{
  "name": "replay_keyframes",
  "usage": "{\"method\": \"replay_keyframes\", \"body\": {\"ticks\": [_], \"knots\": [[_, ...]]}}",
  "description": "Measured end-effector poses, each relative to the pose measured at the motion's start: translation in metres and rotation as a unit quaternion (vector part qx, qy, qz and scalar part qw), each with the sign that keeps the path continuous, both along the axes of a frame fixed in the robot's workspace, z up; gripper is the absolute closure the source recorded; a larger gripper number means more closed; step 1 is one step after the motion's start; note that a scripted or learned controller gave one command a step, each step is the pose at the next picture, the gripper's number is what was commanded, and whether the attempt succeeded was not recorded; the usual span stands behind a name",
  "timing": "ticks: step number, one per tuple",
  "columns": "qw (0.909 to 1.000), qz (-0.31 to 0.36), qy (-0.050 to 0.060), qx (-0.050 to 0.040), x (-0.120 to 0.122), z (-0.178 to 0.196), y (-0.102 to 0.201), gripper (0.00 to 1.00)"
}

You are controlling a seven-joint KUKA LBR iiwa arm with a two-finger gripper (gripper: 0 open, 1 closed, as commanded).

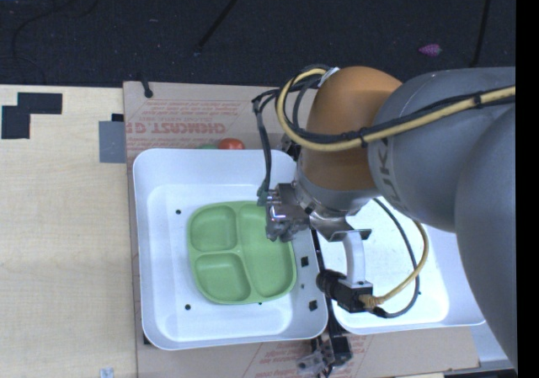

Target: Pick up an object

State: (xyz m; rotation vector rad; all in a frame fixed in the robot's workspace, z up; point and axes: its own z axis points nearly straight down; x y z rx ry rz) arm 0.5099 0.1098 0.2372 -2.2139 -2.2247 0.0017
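1. The arm (438,149) lies nearest the camera, a large grey body filling the right of the frame, with its orange band (349,128) just right of centre.
2. Yellow and black cables (290,111) loop around the orange band on its left side, and another yellow cable (413,271) curves down below the wrist toward the lower middle of the frame.
3. The gripper (282,220) sits below and left of the orange band, near the frame's centre, over the right edge of the left bin; whether it is open or closed cannot be told from this angle, and nothing can be seen gripped.
4. The left bin (160,225), white and shallow, occupies the lower centre-left of the frame.
5. A green divided plate (227,258) lies flat in the left bin, toward its right side, with three compartments showing. Its upper right edge is directly beside the gripper; contact cannot be judged.
6. The right bin (438,305) is mostly covered by the arm; part of its white floor and rim shows at the lower right.
7. A small orange-red object (231,145) lies just beyond the left bin's upper rim, on the brown cardboard sheet (194,119) under the bins.
8. A pale wooden bench top (59,233) fills the left of the frame.
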Motion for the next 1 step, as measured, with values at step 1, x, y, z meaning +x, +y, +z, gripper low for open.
{"method": "replay_keyframes", "body": {"ticks": [1], "knots": [[1.0000,-0.002,0.001,-0.0013,0.0021,-0.0048,-0.0031,1.00]]}}
